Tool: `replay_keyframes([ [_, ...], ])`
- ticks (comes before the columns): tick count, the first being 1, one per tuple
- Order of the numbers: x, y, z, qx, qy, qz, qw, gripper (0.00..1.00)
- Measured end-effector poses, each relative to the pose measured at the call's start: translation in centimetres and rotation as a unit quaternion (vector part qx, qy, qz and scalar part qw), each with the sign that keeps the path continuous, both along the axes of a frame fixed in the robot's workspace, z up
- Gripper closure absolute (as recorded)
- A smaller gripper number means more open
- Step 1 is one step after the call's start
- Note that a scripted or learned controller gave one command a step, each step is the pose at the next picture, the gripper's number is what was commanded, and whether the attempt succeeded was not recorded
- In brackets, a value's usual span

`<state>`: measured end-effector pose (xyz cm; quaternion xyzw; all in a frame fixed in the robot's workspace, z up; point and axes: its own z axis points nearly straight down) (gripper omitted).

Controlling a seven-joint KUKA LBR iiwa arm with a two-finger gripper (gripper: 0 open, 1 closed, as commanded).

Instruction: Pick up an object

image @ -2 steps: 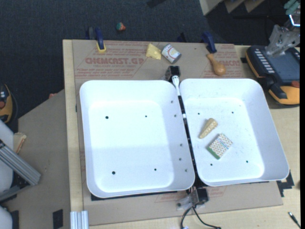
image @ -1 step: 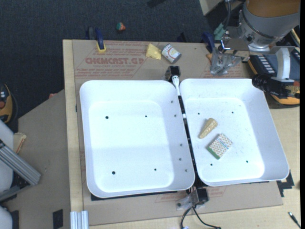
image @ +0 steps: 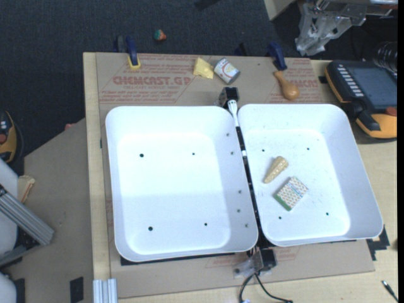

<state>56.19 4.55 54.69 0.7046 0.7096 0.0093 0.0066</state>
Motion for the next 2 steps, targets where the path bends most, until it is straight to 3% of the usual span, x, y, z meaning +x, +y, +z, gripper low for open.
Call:
replay_keyframes([
  [1, 0.7, 6.8, -8.5, -0.0020, 0.016, 0.000, 0.9999, 1.00],
  [2, 1.4, 16.2, -16.0, -0.0022, 0.017, 0.001, 0.9999, 1.00],
])
